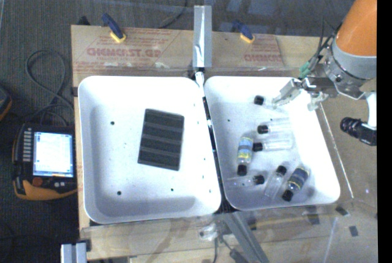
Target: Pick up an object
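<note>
Gripper [298, 91] located over the far right corner of the right bin [215, 133], fingers spread apart, nothing between them. Poised just beside a clear vial with black cap [262, 100] (whether touching or hovering above cannot be told from this slanted view). Orange band of the arm [360, 19] visible above the wrist, reaching in from the right.

Further out in the same bin: several small vials scattered across the floor, most clear with black caps, among them a vial with blue and yellow label [245, 148] near the bin's centre and a dark blue vial [296, 181] toward the near right corner. None lifted; all lying on the bin floor.

Left bin [92, 151] holding a single dark ribbed block [162, 138], lying flat near the middle, well apart from the gripper.

Worktop [135, 52] beneath both bins, with blue clamps at the far edge. Handheld pendant [44, 160] lit, resting off the worktop's left side.

Progress, as judged: pick not yet made. Approach to the vial cluster apparently in hand; closing on an object and lifting it clear both outstanding.
</note>
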